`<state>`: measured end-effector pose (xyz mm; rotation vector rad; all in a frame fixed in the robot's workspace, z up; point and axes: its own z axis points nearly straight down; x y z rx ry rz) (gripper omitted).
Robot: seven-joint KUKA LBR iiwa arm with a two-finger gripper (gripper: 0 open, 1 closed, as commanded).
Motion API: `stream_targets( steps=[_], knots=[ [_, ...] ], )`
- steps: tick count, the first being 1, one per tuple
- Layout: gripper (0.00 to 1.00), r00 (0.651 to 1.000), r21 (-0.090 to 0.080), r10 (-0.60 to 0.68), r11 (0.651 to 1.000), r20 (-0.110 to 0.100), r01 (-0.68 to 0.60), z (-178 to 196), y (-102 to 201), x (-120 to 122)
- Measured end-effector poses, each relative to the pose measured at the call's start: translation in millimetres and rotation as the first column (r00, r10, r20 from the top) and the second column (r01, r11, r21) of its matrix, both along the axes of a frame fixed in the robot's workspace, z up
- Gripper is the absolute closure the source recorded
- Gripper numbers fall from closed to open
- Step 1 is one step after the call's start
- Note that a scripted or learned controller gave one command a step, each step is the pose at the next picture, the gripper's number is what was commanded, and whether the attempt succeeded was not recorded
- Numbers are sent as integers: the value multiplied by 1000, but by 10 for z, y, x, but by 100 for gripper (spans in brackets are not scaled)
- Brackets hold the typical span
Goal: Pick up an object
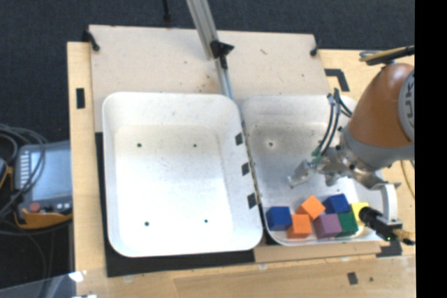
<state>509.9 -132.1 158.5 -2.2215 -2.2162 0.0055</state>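
Along the right bin's (279,122) near edge cluster coloured blocks (318,216); end effector (302,174) above, grip state indiscernible.

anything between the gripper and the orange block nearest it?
No. In the camera view, only bare white bin floor lies between the gripper and the upper orange block; the other blocks sit beyond it.
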Motion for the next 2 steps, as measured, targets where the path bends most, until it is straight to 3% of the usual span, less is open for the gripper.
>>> stream_targets(
  steps=[1, 2],
  knots=[
    [0, 1000, -1, 0, 1000, 1, 0, -431, -51, -21],
    [0, 1000, -2, -1, 1000, 6, 1, -608, -69, -14]
  ],
)
